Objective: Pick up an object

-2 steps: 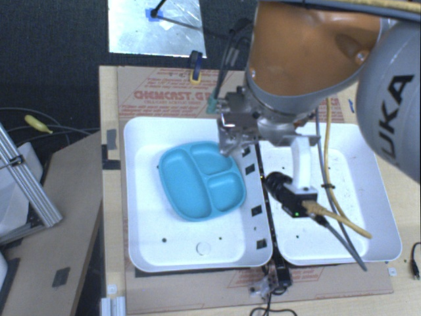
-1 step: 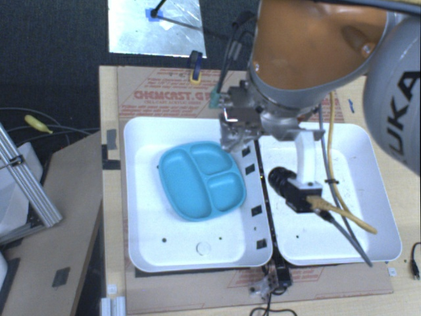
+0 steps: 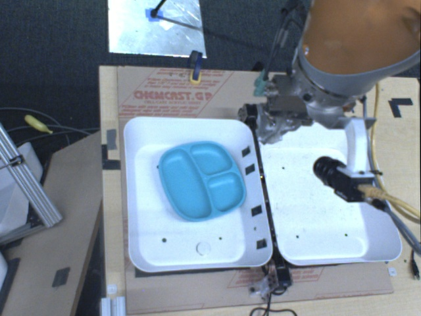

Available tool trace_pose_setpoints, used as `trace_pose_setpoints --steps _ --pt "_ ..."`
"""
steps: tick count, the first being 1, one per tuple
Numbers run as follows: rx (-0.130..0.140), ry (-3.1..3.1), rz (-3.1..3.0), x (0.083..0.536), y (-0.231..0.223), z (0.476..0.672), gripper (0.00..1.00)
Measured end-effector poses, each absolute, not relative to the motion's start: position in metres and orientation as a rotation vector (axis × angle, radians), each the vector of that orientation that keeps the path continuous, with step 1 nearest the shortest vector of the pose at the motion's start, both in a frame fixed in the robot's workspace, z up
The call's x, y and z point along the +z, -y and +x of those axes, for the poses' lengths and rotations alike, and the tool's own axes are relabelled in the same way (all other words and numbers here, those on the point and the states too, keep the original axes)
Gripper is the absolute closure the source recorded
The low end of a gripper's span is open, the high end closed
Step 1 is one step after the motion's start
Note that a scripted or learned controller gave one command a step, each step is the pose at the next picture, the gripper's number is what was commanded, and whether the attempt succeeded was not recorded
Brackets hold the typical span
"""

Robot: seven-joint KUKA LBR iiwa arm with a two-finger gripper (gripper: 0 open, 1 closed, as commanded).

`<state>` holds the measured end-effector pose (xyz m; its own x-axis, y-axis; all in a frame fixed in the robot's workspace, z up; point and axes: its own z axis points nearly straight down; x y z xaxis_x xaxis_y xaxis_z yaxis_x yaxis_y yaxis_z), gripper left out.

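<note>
A light blue divided plate (image 3: 200, 180) with three compartments lies flat in the middle of the left white bin (image 3: 148, 242). My gripper (image 3: 271, 125) hangs at the far end of the wall between the two bins, above the right bin's far left corner. It is to the right of the plate and beyond it, apart from it. The wrist body hides its tips. The big grey and orange arm (image 3: 358, 31) covers the upper right.
The right white bin (image 3: 316, 242) has a black cylinder on a white bracket (image 3: 339, 176) from the arm hanging over it. Cables (image 3: 395, 206) trail off to the right. A cardboard sheet (image 3: 174, 94) lies under the bins. A shiny plate (image 3: 154, 18) sits at the back.
</note>
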<state>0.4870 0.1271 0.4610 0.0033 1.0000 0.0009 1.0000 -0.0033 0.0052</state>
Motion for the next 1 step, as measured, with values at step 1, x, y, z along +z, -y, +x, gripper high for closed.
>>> trace_pose_setpoints --steps 1 --pt "0.000 -2.231 2.214 0.4191 -0.1878 0.5089 1.00"
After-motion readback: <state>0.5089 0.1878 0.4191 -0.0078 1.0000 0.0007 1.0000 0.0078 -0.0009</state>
